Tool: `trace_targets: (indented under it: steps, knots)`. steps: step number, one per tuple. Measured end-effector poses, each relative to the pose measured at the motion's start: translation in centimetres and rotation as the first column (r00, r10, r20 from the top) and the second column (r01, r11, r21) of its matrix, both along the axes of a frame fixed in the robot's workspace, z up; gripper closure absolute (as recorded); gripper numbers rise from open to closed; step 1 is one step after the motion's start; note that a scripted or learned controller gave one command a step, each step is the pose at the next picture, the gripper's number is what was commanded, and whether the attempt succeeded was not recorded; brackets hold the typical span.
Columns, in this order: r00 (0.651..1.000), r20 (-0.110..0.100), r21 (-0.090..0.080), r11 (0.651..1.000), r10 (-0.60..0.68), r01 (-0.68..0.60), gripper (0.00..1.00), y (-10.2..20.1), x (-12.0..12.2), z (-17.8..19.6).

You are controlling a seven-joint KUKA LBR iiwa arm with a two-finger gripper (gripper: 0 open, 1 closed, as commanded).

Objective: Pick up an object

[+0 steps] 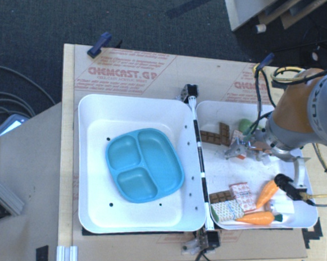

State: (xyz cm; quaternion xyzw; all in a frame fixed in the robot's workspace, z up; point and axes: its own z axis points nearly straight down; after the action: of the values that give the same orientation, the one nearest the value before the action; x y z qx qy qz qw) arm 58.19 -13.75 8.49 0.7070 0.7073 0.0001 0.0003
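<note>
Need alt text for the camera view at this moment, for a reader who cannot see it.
A grey arm with an orange band reaches from the right, its gripper low in the right white bin among two toy carrots, brown blocks, a green ball and small packets. The left white bin holds a blue divided plate.

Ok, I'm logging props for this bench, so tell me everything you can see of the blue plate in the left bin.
The blue plate is a light blue divided tray with rounded corners, plastic by its look. Raised ridges split it into three compartments: two toward the far side and one at the near end. It lies flat and right side up, turned at a slant to the walls of the left bin, roughly mid-floor. It rests on the bin floor alone; nothing lies in it.
</note>
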Motion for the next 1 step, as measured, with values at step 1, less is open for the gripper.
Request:
trace_targets:
  steps: [1]
  knots:
    - [1.0, -0.002, 0.0, 1.0, -0.002, 0.002, 0.0, -3.09, -7.8, -0.06]
